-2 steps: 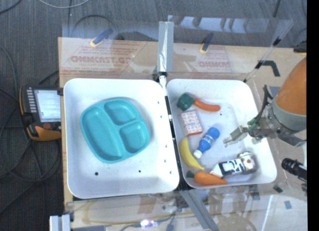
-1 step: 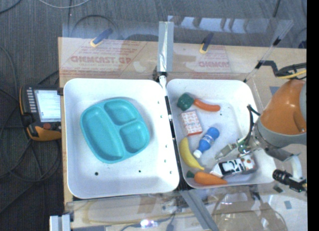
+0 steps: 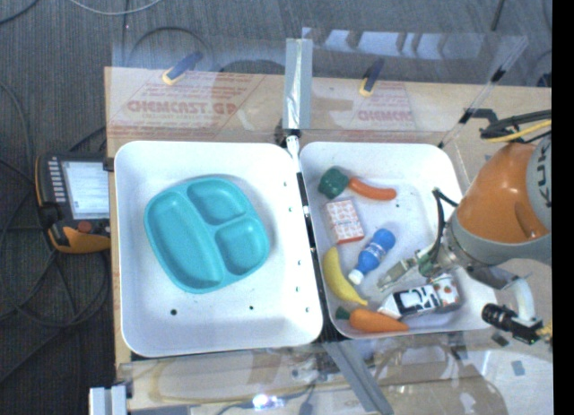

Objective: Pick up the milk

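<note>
A small white carton with black patches and a red end, which I take for the milk, lies on its side near the front right corner of the right bin. My gripper hangs just above and to the left of the carton, between it and a blue bottle. Nothing shows in the gripper's grasp. The grey and orange arm covers the bin's right wall.
Also in the right bin are a banana, a carrot at the front, a second carrot and a green object at the back, and a red-patterned box. A teal divided plate sits in the left bin.
</note>
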Action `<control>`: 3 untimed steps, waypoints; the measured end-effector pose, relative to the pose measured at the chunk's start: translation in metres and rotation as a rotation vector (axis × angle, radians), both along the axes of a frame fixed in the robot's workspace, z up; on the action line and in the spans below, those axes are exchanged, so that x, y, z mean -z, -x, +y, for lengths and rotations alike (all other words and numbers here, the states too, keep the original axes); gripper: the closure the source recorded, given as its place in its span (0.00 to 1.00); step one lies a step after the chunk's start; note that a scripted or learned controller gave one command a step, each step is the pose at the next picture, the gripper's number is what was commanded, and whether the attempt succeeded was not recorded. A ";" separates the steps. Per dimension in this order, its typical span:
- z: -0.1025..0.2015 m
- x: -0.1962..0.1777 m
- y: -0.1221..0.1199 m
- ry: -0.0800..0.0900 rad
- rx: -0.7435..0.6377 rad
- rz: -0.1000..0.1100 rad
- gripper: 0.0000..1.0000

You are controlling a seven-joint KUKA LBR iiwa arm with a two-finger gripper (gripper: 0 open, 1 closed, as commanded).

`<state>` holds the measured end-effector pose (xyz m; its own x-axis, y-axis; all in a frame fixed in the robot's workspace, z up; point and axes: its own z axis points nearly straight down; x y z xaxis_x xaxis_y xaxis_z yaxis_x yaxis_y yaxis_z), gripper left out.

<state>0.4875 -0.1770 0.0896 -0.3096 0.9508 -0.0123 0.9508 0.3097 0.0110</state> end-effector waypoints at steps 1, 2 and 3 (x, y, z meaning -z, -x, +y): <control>-0.001 0.000 0.000 0.000 -0.054 0.002 0.00; -0.014 0.000 -0.001 -0.008 -0.051 0.003 0.00; 0.017 -0.086 0.003 -0.008 -0.269 0.014 0.00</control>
<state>0.4848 -0.1601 0.1755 -0.5509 0.8346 0.0009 0.8346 0.5509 0.0015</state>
